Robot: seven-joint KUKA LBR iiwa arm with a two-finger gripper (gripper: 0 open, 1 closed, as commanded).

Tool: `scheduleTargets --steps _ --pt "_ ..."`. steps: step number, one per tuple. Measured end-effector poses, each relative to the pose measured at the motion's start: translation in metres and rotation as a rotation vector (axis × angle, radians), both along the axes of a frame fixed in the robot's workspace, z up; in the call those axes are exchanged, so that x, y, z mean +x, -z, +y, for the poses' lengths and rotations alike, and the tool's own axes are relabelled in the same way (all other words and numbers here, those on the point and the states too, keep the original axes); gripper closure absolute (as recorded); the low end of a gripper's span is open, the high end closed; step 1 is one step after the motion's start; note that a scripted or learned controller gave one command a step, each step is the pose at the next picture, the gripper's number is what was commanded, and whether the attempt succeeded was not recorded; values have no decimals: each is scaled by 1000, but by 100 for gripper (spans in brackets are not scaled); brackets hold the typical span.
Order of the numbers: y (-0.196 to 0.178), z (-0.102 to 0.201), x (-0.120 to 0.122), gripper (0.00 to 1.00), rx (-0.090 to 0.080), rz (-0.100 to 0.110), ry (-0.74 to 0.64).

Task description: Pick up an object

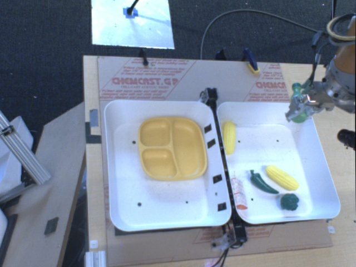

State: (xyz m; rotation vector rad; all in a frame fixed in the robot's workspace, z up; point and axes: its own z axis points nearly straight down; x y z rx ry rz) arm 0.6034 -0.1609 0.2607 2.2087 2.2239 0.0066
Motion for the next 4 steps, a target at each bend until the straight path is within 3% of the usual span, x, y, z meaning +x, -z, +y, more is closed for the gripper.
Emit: scheduleTargets --steps 4 --pt "24 198 -1 100 4 7 -3"
